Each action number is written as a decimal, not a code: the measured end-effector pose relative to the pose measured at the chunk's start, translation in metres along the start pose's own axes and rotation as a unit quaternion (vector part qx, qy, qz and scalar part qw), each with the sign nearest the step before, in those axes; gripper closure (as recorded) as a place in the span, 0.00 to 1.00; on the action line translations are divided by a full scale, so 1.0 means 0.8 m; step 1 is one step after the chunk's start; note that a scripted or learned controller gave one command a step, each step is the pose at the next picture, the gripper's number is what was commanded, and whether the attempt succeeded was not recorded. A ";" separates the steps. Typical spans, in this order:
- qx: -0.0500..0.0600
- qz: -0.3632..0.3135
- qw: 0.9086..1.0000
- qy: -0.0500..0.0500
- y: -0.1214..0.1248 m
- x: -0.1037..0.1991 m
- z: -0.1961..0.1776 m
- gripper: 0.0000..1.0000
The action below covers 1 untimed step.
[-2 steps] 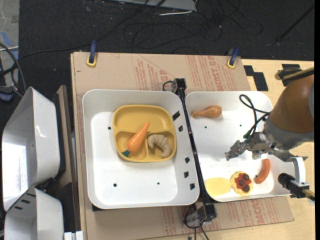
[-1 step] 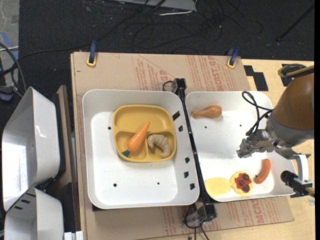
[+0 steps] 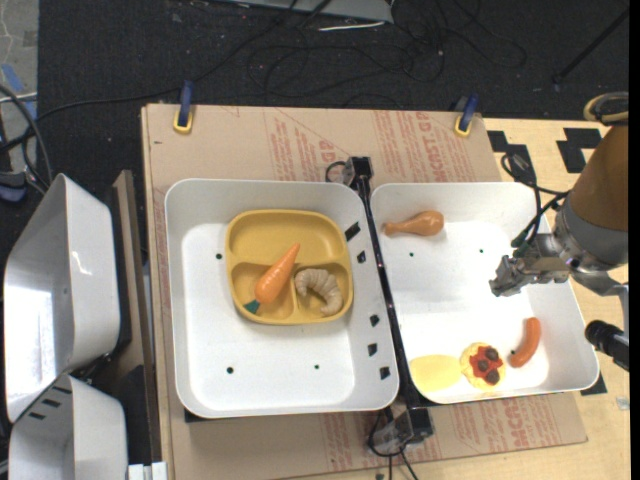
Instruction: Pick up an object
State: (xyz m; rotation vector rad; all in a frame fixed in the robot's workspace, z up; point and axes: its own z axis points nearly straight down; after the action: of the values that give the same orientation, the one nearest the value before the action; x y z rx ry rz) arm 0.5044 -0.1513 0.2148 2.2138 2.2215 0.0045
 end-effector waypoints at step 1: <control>0.000 0.000 1.000 0.000 0.002 0.000 -0.066 1.00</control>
State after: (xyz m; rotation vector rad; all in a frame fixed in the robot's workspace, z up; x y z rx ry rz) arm 0.5058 -0.1514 0.2677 2.2135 2.2219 0.0036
